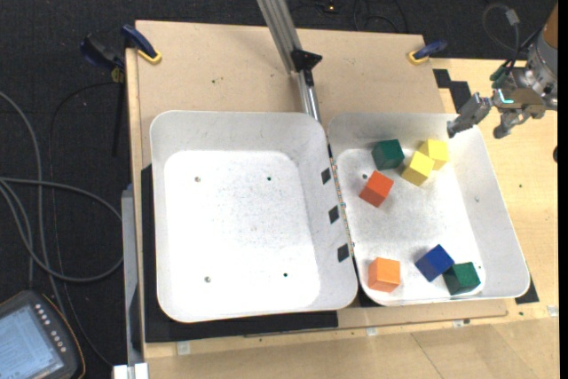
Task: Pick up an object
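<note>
I've got the gripper spread open with nothing between its fingers, hanging above the right bin's far right rim, so no pick has begun and the nearest yellow blocks sit untouched beside it

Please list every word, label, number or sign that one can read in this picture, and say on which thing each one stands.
No text can be read in this view.
The screen of the handheld device at the lower left glows, but what it shows is too blurred to read.
The black marks along the seam between the two bins carry no legible writing.
The coloured blocks, such as the blue block, have plain faces.
</note>
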`<state>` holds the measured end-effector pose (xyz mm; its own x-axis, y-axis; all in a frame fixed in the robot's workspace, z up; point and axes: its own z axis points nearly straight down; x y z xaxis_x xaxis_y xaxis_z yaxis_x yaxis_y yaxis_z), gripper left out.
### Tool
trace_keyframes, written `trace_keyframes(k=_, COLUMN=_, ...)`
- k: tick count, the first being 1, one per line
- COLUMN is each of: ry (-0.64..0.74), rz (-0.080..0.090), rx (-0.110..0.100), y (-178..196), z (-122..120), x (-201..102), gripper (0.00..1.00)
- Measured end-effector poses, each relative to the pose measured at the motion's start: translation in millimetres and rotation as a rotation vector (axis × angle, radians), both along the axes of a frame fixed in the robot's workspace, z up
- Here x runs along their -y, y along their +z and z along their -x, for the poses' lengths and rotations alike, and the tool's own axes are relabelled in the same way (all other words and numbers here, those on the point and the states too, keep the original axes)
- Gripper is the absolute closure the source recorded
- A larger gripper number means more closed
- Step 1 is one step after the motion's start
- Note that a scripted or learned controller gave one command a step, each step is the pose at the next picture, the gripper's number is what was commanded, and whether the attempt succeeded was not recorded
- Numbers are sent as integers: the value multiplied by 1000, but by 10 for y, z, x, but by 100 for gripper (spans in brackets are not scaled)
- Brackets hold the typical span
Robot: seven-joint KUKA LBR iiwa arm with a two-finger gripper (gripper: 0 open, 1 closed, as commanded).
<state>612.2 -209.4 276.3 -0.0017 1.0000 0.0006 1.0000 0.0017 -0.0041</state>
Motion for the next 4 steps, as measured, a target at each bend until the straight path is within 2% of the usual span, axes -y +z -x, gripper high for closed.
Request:
trace_keyframes(k=1, ry=2, rz=1, rx=4, y=24, z=-8, x=-4, gripper=0)
trace_keyframes(k=3, ry=3, rz=1, rx=1, y=-892, z=-147, x=-41, gripper=0)
trace_keyframes(k=4, ry=-3, rz=0, rx=-2, y=-1483, z=-68, x=11, gripper=0)
